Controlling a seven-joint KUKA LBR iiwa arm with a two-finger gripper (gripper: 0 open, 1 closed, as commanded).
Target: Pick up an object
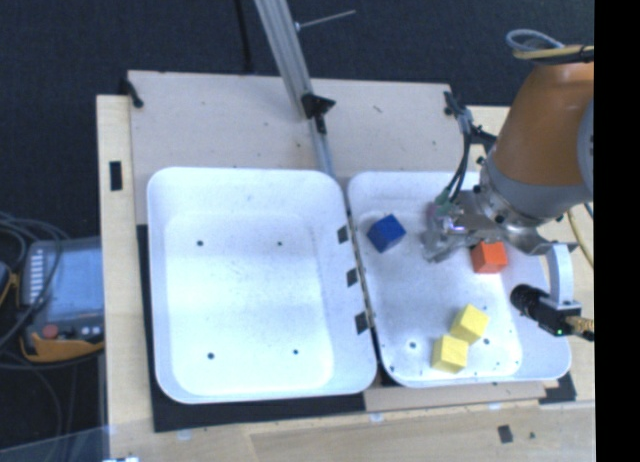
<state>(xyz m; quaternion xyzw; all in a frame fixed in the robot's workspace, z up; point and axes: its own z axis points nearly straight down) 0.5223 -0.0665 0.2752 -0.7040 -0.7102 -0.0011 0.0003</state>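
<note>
One gripper (440, 232) hangs low in the right bin (400, 360), between the blue cube (386, 233) and the orange cube (489, 257); whether it grips anything, cannot tell. Nothing looks lifted yet, so the pick remains. Two yellow cubes (461, 337) sit near the right bin's front rim, open floor between.

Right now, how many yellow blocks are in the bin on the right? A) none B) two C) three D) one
B: two yellow blocks lie side by side near the front of the right bin, apart from the blue block and the orange block.
</note>
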